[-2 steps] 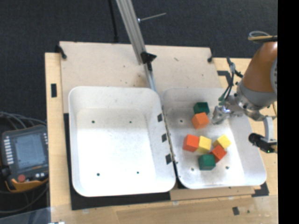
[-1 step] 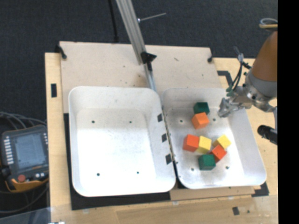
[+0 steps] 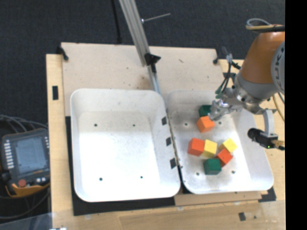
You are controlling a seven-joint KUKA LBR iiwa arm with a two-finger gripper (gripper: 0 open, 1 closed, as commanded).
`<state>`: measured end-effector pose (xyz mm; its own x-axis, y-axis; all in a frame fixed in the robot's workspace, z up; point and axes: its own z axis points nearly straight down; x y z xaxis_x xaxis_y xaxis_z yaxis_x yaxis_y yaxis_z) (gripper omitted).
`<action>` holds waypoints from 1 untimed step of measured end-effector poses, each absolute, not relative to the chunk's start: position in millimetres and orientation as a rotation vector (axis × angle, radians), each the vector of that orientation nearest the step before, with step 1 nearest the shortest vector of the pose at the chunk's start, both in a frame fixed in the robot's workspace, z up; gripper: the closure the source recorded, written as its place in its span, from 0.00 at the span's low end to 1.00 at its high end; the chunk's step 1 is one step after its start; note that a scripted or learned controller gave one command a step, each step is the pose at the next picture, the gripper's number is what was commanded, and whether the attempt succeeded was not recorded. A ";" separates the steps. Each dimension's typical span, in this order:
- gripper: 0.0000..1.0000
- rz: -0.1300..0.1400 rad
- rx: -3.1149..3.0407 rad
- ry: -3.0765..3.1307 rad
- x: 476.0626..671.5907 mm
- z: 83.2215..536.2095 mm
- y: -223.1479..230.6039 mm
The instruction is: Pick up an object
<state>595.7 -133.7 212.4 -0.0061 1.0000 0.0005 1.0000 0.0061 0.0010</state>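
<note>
From my station I see the arm [image 3: 261, 63] reaching in over the right bin [image 3: 254, 174], its gripper [image 3: 218, 110] low over the far part of that bin. I cannot tell whether the claw is released or clenched; the view is too coarse at the tip. Directly under the tip sits an orange cube [image 3: 206, 124], touching or very nearly touching the gripper, and I cannot say that it is grasped. Just beyond that cube, partly hidden by the gripper, is a green block [image 3: 205, 110]. Nearer to me than the orange cube lies a cluster: a larger orange-red cube [image 3: 195, 146], a yellow cube [image 3: 210, 147] touching it, a second yellow cube [image 3: 230, 144] just beside, a small red-orange cube [image 3: 225, 156], and a dark green cube [image 3: 212, 166] nearest to me. The left bin [image 3: 79, 128] lies on the far side of the orange cube from the arm.
</note>
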 end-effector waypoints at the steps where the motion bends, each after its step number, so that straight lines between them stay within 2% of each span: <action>1: 1.00 0.006 2.211 2.228 602.1 228.1 -84.4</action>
<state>602.1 -84.4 228.1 -0.0078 1.0000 0.0010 1.0000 0.0078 0.0041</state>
